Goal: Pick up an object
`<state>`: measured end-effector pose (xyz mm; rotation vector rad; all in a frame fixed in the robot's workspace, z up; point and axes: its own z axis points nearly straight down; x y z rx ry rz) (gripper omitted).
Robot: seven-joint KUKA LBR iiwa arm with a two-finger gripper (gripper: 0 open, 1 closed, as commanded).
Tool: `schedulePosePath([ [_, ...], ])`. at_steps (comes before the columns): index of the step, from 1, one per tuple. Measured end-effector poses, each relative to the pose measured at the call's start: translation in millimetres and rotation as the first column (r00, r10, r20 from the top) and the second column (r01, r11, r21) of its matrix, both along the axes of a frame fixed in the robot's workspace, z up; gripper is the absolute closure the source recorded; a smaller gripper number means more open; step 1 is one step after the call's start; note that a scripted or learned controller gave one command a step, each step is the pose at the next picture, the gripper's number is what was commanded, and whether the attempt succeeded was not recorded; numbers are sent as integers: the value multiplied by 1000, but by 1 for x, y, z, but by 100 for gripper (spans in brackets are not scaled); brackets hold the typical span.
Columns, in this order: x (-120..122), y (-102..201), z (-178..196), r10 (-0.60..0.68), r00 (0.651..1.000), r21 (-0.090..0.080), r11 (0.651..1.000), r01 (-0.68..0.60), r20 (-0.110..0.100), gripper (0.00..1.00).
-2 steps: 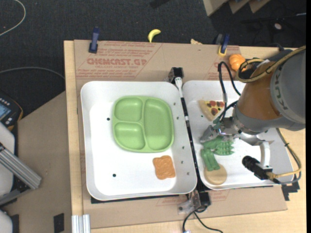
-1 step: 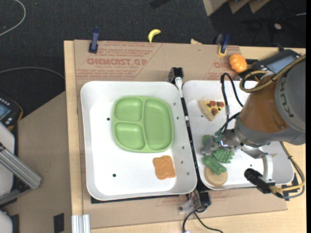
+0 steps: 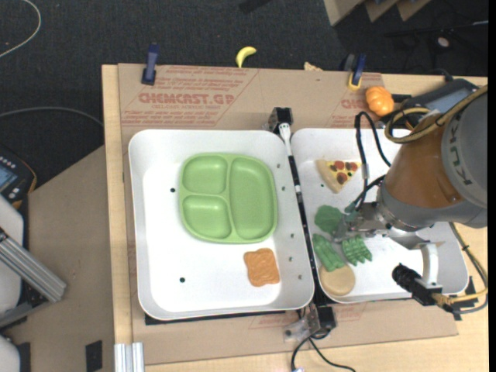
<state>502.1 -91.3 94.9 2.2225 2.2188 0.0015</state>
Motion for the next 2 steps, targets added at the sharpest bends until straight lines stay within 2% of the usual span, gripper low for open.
schedulePosePath([
  [1, 50, 71, 96, 12, 1000, 2, 1000, -12, 12, 100],
  [2, 75, 55, 175, 2, 1000, -2, 1000, -2, 11, 100],
])
